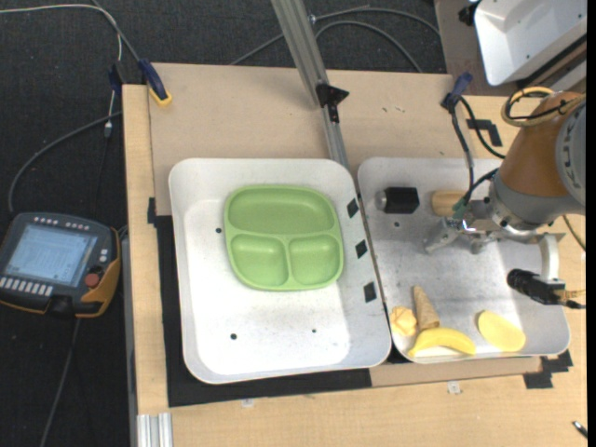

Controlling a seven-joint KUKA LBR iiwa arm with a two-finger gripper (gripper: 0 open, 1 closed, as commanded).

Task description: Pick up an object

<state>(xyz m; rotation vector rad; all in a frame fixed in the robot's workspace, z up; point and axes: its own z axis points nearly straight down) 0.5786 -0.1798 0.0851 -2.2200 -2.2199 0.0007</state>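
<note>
A single camera looks down on the scene from above, tilted at a slant rather than straight overhead, so the far edge of the surface [279,91] sits toward the top of the frame and the near edge toward the bottom. It stands far enough back to take in both white bins whole: the left bin [200,343] lies near the middle of the frame and the right bin [466,277] toward the right side. Dark carpeted floor [56,110] shows beyond the surface at left and top. The arm [540,161] enters from the right edge. A slanted metal pole [303,40] crosses the upper centre.
</note>
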